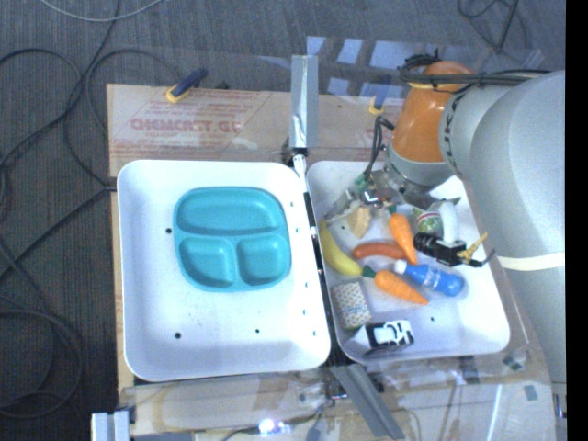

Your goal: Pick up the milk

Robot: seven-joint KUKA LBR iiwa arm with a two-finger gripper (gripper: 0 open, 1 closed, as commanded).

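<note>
Right bin (491, 333): 2 carrots (401, 286), 1 milk (390, 334).

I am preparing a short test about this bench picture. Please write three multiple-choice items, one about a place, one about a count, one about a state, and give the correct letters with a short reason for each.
1. Where does the teal tray lie?
A. In the left bin
B. In the right bin
C. On the floor

2. How many orange carrots lie in the right bin?
A. None
B. Two
C. Five

3. How does the blue bottle rest?
A. Standing upright
B. Lying on its side
C. Hanging from the arm

Answers:
1 A: the teal tray sits in the middle of the left bin.
2 B: one carrot lies near the arm's wrist, another carrot below it, both in the right bin.
3 B: the blue bottle lies flat on the bin floor, its white cap pointing left.
</note>
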